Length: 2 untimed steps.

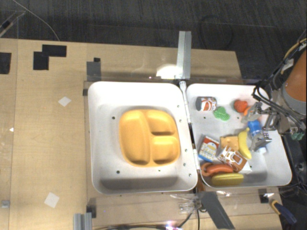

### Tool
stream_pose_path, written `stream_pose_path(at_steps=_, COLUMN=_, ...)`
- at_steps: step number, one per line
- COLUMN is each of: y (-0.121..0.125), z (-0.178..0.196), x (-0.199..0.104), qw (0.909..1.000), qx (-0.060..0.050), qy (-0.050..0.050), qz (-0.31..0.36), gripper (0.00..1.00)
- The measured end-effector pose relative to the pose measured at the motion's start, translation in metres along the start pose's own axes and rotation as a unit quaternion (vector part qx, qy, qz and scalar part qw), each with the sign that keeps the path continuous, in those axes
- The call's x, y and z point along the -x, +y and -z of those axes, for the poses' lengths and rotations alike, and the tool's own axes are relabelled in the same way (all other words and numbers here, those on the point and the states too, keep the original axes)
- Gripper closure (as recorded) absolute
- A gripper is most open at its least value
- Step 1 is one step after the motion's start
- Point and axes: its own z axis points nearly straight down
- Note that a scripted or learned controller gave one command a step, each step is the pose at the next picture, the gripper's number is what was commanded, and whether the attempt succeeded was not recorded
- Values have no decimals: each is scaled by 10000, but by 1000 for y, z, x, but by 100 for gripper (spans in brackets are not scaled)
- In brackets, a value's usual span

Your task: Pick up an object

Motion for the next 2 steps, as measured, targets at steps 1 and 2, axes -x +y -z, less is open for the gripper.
stream_pose_path(at_steps=1, y=3, z=-99, x=-2, qw=9996, qx=-47, qy=-133, qz=236, gripper=0)
stream_pose_path(at_steps=2, y=48, z=-105, x=90, qw=9991, qx=-53, qy=-104, qz=-396, gripper=0)
